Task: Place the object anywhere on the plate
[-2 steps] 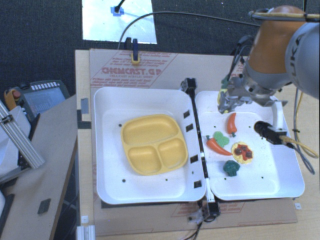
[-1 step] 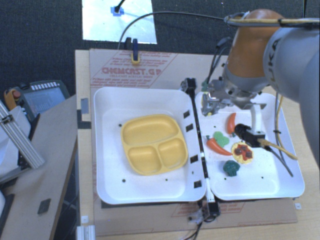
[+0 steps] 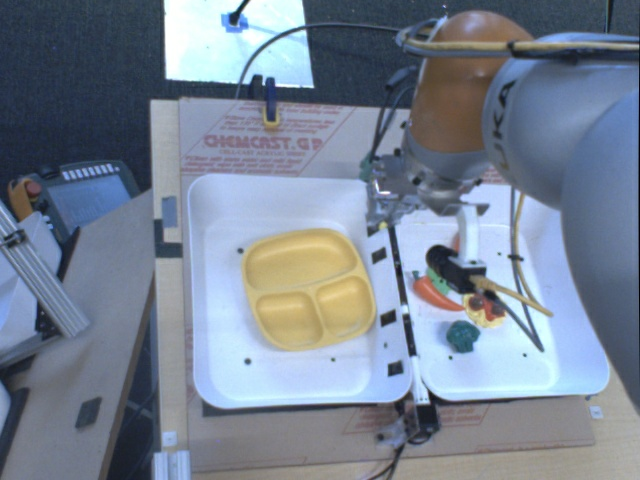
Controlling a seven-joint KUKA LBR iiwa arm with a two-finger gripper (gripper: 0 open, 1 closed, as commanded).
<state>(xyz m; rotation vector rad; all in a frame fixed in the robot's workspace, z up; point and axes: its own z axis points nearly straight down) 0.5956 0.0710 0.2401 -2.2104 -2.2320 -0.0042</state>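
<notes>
Yellow plate (image 3: 300, 288) is sitting flat in left bin (image 3: 215, 268), waiting for toy; nothing is lying on it yet. Gripper (image 3: 384, 208) is hanging over wall between bins; you cannot tell if it is open or shut. Orange toy (image 3: 430, 290), green toy (image 3: 462, 336) and yellow-red toy (image 3: 487, 313) are lying close together in right bin (image 3: 510, 373). You are likely picking one of these.

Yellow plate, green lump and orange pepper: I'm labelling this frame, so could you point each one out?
yellow plate (image 3: 300, 258): camera view, bare floor of its largest compartment.
green lump (image 3: 462, 336): camera view, its middle.
orange pepper (image 3: 431, 290): camera view, the middle of its body.
</notes>
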